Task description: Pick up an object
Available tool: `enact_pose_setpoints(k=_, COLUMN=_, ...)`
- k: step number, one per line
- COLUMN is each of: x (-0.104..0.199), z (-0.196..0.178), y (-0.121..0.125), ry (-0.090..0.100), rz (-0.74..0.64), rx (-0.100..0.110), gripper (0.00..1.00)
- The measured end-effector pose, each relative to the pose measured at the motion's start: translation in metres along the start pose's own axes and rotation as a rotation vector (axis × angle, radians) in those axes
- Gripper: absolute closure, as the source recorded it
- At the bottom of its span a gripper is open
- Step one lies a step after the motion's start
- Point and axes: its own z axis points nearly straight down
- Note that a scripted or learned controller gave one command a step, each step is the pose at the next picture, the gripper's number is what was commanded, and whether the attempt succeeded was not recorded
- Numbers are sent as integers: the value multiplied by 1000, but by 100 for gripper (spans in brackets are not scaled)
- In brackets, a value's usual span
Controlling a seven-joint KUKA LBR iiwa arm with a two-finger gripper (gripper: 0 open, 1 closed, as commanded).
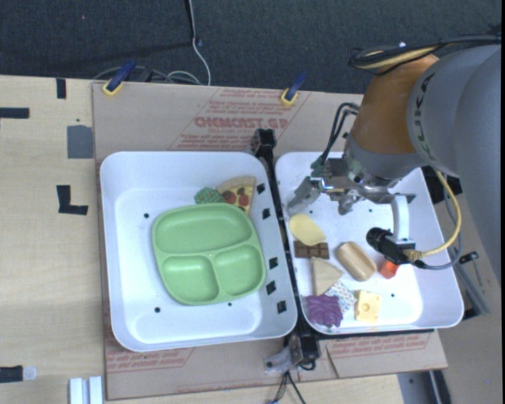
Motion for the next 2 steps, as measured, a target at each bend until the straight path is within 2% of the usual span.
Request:
enact_pose_setpoints(k=1, x=-53, z=97, y=24, ry=-1, rz=1, rx=3, gripper=0)
enact_pose_setpoints(k=2, x=2, z=-7, y=60, ry=2, rz=-9, rx=-14, gripper=0)
